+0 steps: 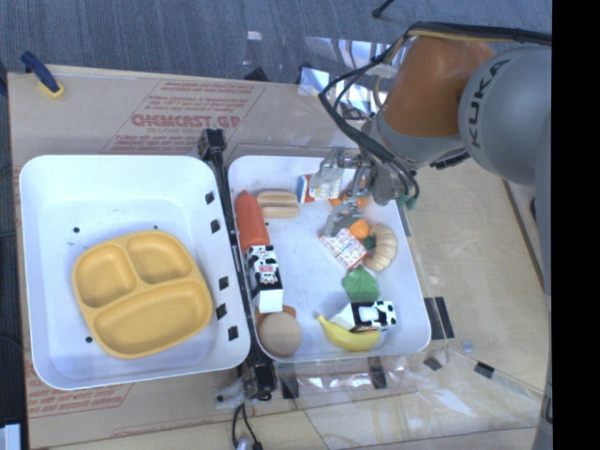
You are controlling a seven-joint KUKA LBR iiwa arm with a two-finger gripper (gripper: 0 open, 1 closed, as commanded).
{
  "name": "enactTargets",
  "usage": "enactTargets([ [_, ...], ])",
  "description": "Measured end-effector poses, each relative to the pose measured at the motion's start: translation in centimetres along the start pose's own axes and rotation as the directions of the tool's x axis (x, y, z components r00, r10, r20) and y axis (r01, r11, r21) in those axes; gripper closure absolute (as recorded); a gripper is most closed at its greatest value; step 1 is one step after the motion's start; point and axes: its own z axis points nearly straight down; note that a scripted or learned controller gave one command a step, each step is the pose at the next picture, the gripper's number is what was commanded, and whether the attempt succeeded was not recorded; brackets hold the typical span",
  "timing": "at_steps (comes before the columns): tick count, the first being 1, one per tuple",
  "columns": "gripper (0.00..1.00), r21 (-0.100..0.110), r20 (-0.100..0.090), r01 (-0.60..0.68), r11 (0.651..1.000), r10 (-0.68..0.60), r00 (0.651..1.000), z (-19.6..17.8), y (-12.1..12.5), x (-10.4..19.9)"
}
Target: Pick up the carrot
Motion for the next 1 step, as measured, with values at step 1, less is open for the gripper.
enactTargets([
  [1, 0.0, 0.0, -0.004, -0.091, 0.996, 0.091, 0.996, 10.25, -5.36, 0.68],
])
